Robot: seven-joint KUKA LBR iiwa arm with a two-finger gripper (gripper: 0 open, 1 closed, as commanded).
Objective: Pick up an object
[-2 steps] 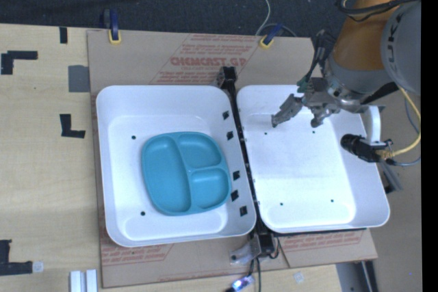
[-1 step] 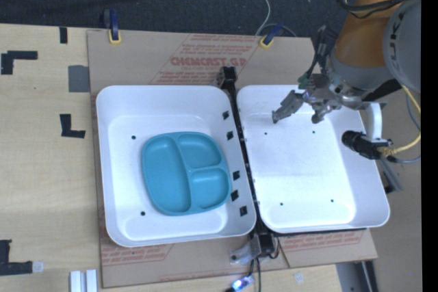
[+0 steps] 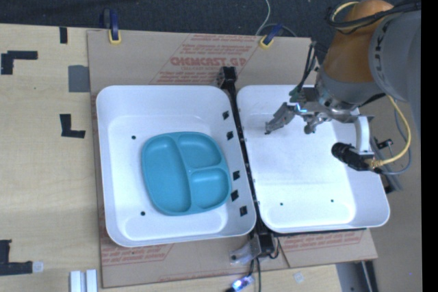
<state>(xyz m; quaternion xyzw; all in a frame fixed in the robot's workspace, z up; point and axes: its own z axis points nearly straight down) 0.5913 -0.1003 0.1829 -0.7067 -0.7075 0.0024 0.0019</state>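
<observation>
Cardboard sheet (image 3: 205, 55) underlies two white bins (image 3: 109, 147) on the wooden bench (image 3: 34, 167).

Robotics lab: KUKA arm (image 3: 369, 31) over taped bench w/ two white bins (image 3: 113, 147), loose cables.

Much of the left bin (image 3: 113, 147) floor is taken up by a teal divided plate (image 3: 185, 171), with bare margin left around it. In the right bin (image 3: 369, 212), open floor is seen below the pincer (image 3: 293, 120).
</observation>
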